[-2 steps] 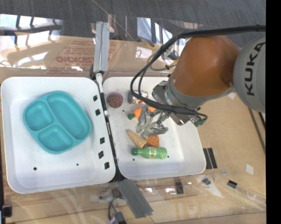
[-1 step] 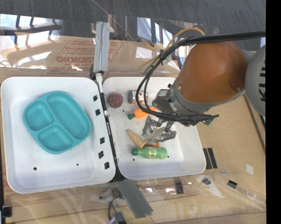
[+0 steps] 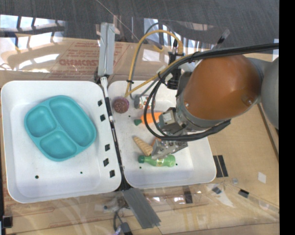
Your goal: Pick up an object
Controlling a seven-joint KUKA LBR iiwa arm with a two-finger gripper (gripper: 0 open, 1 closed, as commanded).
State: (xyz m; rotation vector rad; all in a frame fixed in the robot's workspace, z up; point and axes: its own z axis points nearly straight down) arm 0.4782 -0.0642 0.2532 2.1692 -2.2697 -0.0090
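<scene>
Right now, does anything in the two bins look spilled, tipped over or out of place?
Nothing is spilled or broken. In the right bin, the green bottle lies on its side under the gripper, beside a cone. The teal divided plate sits flat in the left bin.

The grey arm with its broad orange band [image 3: 220, 87] reaches in from the right and bends steeply downward. Black and yellow cables loop around its wrist. Below the band, the metal two-finger end effector [image 3: 162, 151] points down; its finger state cannot be made out.
</scene>
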